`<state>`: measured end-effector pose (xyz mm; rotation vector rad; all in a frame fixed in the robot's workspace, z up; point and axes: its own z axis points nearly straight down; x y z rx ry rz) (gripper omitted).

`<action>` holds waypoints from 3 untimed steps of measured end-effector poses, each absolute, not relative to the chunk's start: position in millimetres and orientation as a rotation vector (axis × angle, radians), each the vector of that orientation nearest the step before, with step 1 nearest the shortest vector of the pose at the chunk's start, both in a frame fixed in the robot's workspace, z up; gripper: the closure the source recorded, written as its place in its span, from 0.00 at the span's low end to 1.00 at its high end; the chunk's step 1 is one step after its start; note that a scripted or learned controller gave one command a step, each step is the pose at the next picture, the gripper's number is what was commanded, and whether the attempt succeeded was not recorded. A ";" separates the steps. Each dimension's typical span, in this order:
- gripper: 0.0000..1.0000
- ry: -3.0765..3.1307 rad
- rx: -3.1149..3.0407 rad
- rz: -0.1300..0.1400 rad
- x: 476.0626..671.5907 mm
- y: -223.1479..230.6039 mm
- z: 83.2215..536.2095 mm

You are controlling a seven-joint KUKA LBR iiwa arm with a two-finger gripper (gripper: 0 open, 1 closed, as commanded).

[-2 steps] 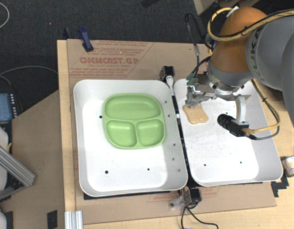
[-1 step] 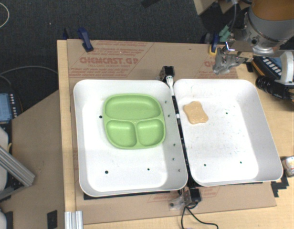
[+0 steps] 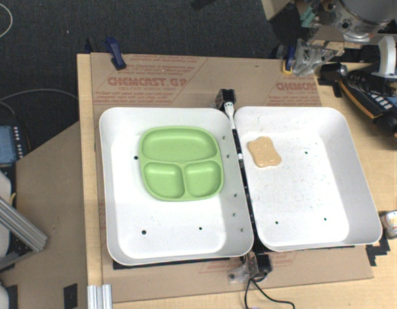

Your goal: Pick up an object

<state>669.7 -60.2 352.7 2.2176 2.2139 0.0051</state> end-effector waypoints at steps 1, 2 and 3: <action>1.00 2.210 2.206 0.021 666.0 -64.7 547.4; 1.00 2.229 2.225 -0.011 648.9 -40.9 436.3; 1.00 2.202 2.222 0.007 607.3 -123.0 532.0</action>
